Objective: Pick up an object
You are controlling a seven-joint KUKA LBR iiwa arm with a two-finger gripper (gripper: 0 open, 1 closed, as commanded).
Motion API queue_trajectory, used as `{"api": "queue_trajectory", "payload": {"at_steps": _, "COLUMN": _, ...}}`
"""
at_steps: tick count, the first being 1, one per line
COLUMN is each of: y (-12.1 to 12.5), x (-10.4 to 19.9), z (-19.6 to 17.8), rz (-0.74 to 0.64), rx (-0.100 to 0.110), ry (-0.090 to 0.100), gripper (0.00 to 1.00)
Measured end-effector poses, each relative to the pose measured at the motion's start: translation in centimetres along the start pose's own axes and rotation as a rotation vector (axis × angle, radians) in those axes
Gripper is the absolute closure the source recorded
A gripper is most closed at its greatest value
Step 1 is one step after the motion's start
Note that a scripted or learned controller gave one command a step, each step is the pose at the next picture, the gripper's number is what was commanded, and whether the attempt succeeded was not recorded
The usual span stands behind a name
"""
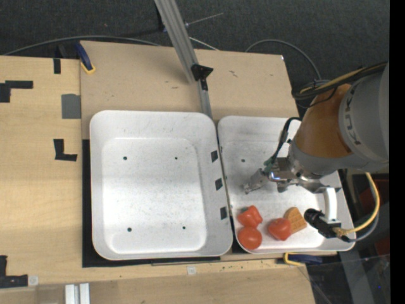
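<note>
Three red pieces (251, 217) and a tan block (295, 218) sit at the right bin's (235, 138) front edge, w/ the gripper (255, 182) just behind them, jaws' state unclear, so a drop from here prob. grabs bare floor.

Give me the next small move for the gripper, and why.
Probably shift toward the near edge and descend. The gripper sits over bare floor of the right bin, and the red pieces and tan block all lie nearer the bin's front edge, so nothing is between its fingers.
</note>
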State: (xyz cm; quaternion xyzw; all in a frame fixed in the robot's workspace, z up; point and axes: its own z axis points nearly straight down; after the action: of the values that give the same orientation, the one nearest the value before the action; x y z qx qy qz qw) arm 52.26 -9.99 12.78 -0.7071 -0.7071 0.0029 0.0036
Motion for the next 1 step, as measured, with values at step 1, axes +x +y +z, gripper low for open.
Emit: {"api": "queue_trajectory", "payload": {"at_steps": 1, "y": 0.02, "x": 0.01, "z": 3.98, "rz": -0.001, "rx": -0.008, "ry": -0.002, "gripper": 0.00}}
